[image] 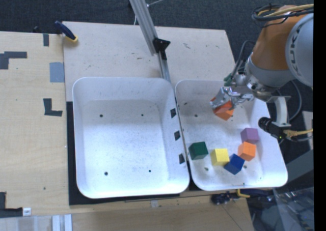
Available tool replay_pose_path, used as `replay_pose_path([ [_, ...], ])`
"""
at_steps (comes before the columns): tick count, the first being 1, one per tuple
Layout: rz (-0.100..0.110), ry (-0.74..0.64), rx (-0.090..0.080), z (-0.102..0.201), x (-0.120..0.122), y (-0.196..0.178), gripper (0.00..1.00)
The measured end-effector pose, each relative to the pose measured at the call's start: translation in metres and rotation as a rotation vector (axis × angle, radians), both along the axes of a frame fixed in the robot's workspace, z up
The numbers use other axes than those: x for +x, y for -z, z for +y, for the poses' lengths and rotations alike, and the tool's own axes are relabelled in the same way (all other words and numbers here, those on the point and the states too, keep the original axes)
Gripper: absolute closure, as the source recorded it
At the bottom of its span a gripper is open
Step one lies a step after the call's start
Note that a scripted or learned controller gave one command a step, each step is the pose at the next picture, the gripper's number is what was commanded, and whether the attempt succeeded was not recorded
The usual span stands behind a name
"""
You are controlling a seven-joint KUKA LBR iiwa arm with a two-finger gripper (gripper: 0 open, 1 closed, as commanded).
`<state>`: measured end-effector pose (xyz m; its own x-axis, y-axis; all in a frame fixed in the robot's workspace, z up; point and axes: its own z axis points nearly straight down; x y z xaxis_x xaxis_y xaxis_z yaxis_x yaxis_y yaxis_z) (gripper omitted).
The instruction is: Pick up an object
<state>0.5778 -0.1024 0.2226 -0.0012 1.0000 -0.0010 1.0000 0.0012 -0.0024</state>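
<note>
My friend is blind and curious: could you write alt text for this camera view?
A grey robot arm's gripper holds a small orange-red block above the right white bin, where green, yellow, blue, orange and purple blocks lie clustered. The left white bin sits beside it.

Left bin sits beside the right bin on the bench; a metal rail slants in from the far side, a blue-yellow clamp far left.
</note>
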Motion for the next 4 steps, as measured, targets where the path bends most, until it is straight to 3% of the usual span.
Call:
replay_pose_path([
  [4,0.002,-0.006,0.002,0.182,-0.05,0.012,1.0],
])
